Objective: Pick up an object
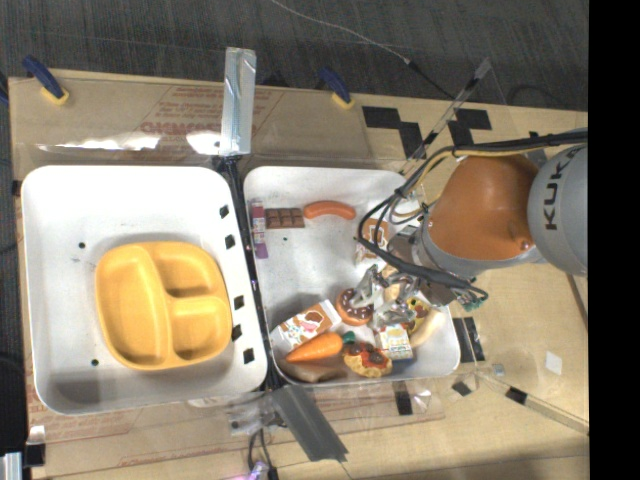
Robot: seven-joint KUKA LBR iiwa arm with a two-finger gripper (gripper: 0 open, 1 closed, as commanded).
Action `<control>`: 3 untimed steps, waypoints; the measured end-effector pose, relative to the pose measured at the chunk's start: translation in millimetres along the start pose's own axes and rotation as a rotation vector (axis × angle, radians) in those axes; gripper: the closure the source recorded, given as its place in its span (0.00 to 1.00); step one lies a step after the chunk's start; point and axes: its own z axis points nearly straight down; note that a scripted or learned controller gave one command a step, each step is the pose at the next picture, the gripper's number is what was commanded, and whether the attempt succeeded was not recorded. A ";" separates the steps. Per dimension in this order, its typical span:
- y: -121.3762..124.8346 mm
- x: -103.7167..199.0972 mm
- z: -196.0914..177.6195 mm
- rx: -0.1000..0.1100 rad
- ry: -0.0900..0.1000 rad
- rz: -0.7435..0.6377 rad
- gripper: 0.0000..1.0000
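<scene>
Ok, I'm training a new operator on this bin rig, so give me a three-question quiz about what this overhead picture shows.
1. True or false: the yellow divided tray lies in the left bin.
2. Which toy lies nearest the far wall of the right bin? A) carrot B) hot dog sausage C) doughnut
3. Fill in: the carrot lies near the right bin's ____ wall (near or far).

Key:
1. True.
2. B, the hot dog sausage; beside it lies a chocolate bar, while the doughnut sits lower, close to the gripper.
3. Near.
</scene>
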 end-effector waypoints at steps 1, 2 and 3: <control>0.4 -1.0 -0.6 0.000 -0.002 -0.001 0.00; 67.8 -1.1 12.4 -0.004 0.007 0.121 0.00; 47.0 -75.5 -37.3 -0.001 0.005 0.263 0.00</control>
